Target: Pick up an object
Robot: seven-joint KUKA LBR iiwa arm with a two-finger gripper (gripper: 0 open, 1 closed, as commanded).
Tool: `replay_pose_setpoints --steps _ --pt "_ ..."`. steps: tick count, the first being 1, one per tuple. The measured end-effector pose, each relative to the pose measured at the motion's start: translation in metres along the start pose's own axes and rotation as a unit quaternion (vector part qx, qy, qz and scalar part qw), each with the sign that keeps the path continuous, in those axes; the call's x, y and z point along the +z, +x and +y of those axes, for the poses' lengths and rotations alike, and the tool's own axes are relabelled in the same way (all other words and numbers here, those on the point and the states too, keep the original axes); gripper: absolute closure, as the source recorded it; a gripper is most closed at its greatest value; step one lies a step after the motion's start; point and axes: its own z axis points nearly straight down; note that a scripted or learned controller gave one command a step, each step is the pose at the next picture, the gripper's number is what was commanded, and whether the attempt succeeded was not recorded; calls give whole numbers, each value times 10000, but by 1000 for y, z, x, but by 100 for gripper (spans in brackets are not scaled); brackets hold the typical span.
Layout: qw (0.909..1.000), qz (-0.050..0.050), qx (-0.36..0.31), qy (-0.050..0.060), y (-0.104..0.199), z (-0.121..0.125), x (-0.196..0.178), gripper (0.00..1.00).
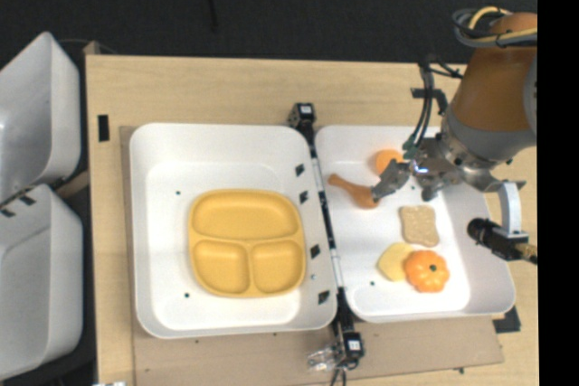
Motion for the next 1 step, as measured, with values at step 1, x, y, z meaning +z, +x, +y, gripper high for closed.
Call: replay_pose_setpoints --steps 1 --pt "10000 -6 -10 -48 0 2 -5 0"
